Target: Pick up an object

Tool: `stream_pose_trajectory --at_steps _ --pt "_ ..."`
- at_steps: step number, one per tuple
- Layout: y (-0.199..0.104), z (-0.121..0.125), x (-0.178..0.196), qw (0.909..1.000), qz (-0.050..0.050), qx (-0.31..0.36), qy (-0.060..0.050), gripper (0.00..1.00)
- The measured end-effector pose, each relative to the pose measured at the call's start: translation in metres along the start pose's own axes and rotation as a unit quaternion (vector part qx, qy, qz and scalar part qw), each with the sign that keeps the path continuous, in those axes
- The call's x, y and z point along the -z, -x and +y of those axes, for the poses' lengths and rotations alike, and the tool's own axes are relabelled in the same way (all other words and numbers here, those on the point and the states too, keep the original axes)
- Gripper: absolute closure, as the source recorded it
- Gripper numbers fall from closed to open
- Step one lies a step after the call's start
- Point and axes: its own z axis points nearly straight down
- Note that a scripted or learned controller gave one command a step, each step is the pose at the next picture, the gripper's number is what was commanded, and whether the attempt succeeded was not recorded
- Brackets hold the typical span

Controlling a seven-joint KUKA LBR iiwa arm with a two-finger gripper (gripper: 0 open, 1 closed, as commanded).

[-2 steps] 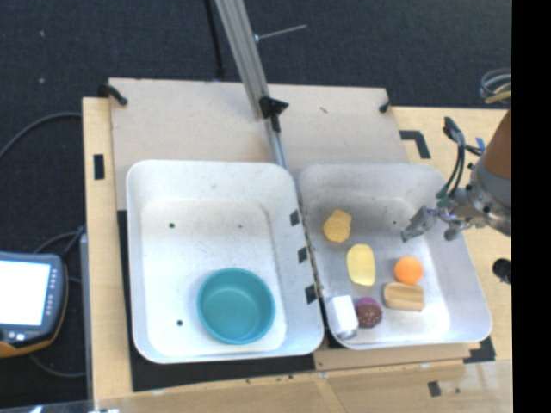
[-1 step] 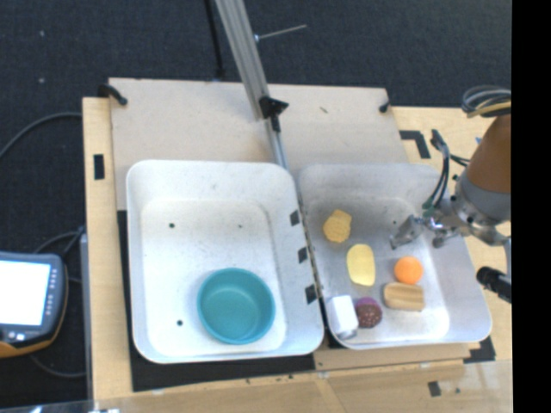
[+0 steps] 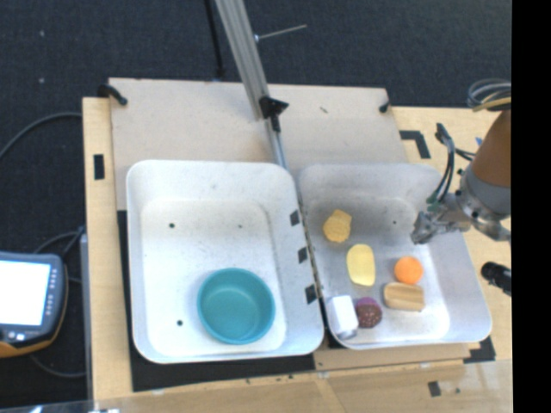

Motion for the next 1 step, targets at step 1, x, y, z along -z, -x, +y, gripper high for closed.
stream_pose_trajectory --at_steps 1 --pt "-0.0085 0.0053 0.0524 1.0 0.0 0.004 0.001 1.0"
